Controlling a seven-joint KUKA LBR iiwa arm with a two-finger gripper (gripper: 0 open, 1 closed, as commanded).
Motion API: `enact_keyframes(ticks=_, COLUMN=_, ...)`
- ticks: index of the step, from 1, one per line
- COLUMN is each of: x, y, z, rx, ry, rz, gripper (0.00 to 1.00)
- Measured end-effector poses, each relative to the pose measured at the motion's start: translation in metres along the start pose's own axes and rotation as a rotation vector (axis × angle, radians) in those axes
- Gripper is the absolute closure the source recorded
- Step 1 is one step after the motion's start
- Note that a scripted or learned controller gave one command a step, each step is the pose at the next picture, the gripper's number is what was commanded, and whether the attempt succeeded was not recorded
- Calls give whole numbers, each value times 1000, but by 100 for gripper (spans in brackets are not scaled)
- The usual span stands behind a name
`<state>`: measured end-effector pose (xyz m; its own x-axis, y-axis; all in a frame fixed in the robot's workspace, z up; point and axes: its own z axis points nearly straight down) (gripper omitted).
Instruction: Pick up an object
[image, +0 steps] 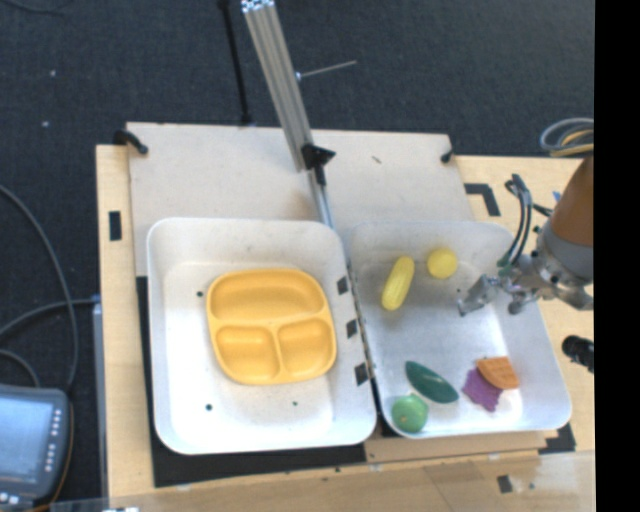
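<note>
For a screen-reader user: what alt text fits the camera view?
A robot gripper hangs over the right white bin, which holds a yellow corn cob, yellow ball, dark green piece, green apple, purple piece and orange piece. The left bin holds a yellow divided tray.

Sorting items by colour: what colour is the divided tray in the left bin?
Yellow-orange; the divided tray shows clearly in the camera view.
</note>
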<state>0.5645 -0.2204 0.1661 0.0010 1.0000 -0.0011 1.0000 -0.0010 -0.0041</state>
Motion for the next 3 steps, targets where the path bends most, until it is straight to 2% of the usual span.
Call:
enact_keyframes(ticks=1, x=9, y=2, z=52, rx=0, ry=1, rz=-2, gripper=0)
enact_keyframes(ticks=2, x=7, y=4, z=37, rx=-9, ry=-1, rz=2, gripper=100)
enact_keyframes(ticks=3, x=-3, y=-1, z=-16, rx=-11, ry=-2, rz=1, gripper=100)
